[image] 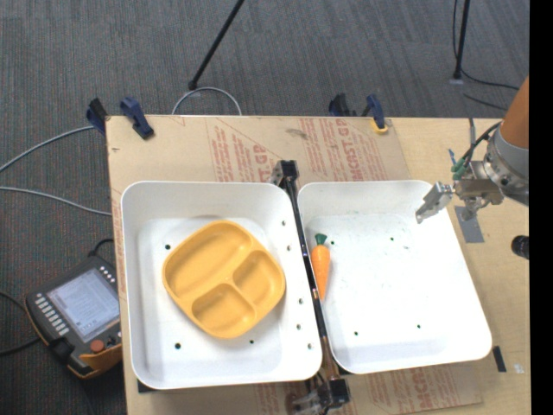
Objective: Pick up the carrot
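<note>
While the grey arm with its orange band reaches in from the right, its two-finger hand [451, 204] hangs over the upper right rim of the right-hand shallow white bin [449, 318], fingers spread apart and pinching nothing. The small orange carrot with a green top [320, 264] lies inside that bin, close against its left wall, green end pointing away from the camera, well apart from the hand. Beside it, the left-hand shallow white bin [147, 335] holds a yellow plastic plate with three compartments [224, 277]. Both bins sit on a brown cardboard-covered tabletop [259, 141] printed with red lettering (blue clamps [136, 116] grip its far edge). Grey carpet [86, 41] surrounds it, crossed by cables and tripod legs, and a grey and orange teach pendant [78, 314] lies on the floor at left.
</note>
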`<action>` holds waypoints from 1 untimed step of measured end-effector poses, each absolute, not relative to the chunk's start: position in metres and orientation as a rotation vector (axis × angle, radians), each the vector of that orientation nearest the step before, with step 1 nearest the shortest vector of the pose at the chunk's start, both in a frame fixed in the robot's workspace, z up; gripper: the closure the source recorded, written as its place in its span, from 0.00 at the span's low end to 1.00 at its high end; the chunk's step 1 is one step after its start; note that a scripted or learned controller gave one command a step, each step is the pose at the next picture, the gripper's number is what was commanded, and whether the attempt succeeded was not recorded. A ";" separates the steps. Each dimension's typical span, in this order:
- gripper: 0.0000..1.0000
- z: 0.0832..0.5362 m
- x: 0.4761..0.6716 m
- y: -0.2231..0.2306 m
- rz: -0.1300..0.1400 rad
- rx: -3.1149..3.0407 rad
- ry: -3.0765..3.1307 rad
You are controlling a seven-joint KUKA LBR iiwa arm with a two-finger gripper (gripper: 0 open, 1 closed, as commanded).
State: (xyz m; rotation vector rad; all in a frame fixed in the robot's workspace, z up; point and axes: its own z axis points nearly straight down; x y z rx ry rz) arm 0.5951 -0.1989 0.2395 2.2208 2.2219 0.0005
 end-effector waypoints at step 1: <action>0.00 0.134 0.586 -0.130 -0.003 2.224 2.229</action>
